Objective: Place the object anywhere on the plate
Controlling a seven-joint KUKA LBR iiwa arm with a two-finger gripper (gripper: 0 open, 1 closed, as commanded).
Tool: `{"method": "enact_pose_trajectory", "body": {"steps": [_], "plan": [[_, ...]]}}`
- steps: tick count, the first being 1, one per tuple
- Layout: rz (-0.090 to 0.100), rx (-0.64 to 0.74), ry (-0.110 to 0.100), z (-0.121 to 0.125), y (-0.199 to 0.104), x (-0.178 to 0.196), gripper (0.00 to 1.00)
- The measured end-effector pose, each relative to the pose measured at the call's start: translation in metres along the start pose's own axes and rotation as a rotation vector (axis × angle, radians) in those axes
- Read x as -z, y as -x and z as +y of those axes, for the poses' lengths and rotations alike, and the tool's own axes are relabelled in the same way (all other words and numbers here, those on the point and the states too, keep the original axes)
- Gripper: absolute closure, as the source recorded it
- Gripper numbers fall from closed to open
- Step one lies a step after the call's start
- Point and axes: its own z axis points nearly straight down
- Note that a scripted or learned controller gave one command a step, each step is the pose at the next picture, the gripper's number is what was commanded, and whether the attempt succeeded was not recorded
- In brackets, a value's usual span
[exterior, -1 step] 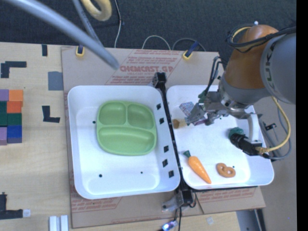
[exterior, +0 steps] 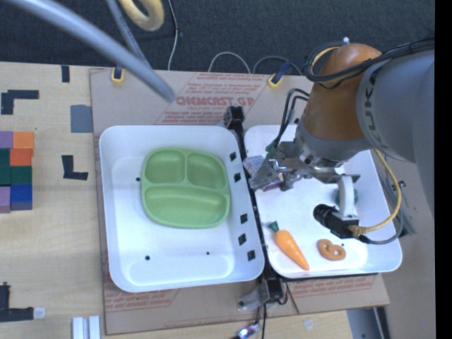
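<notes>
The pincer [exterior: 272,179] sits at the right bin's left edge; I cannot tell its spread. The carrot [exterior: 291,248] lies just below it, long axis slanting down-right. The plate [exterior: 186,189] lies left.

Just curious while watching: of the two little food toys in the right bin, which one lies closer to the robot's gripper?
The carrot, orange with a green top, lies closer to the gripper, toward the bin's left edge. The pretzel sits farther right.
</notes>
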Motion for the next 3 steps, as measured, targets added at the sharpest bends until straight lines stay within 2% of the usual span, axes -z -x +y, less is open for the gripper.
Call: {"method": "enact_pose_trajectory", "body": {"steps": [1,2,3], "plan": [[-0.001,0.000,-0.001,-0.001,-0.048,-0.011,1.00],[0.000,0.001,0.001,-0.009,-0.097,-0.006,1.00],[-0.002,-0.002,0.000,-0.005,-0.116,-0.012,1.00]]}}
